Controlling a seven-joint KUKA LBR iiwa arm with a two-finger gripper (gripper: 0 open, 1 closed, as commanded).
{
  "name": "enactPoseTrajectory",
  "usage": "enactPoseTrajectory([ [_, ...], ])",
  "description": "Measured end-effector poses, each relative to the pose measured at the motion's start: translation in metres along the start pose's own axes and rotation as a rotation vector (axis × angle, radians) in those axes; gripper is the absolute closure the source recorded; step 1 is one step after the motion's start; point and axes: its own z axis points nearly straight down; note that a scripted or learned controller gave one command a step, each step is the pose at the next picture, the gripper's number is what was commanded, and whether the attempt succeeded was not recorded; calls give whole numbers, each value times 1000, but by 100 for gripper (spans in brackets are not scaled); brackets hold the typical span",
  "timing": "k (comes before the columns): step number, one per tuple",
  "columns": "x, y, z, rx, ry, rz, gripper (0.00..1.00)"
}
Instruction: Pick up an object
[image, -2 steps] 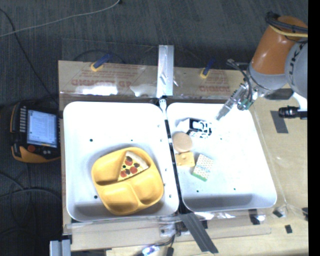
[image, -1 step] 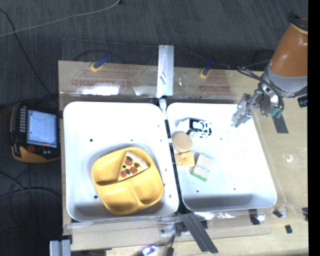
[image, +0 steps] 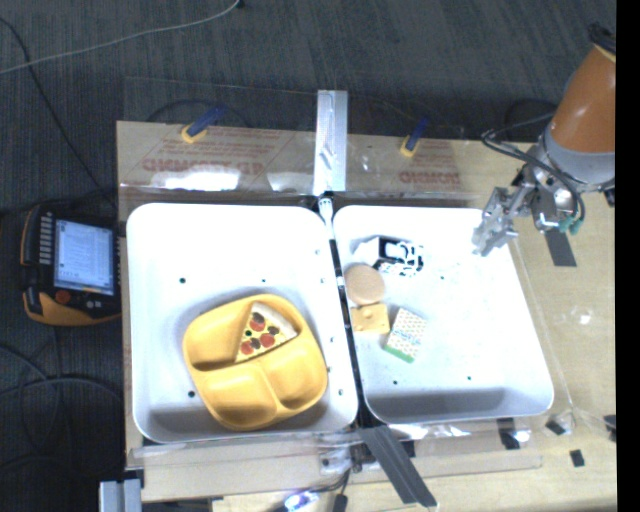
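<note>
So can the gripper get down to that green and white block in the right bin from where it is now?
Probably yes. The gripper hangs over the right bin's upper right corner, and bare white floor lies between it and the green and white block. The block lies apart from the tan block beside it.

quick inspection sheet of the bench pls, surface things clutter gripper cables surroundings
surface: two white bins side by side on a bench
job's things: right bin holds a black-and-white item, round wooden piece, tan block, green-edged card
clutter: yellow tray with a pizza slice in the left bin
grippers: gripper over the right bin's far right corner
cables: thin cables on the floor
surroundings: pendant left of the bench
</note>
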Motion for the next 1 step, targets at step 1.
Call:
enactPoseTrajectory([
  [1,-14,-2,42,0,0,-117,100],
])
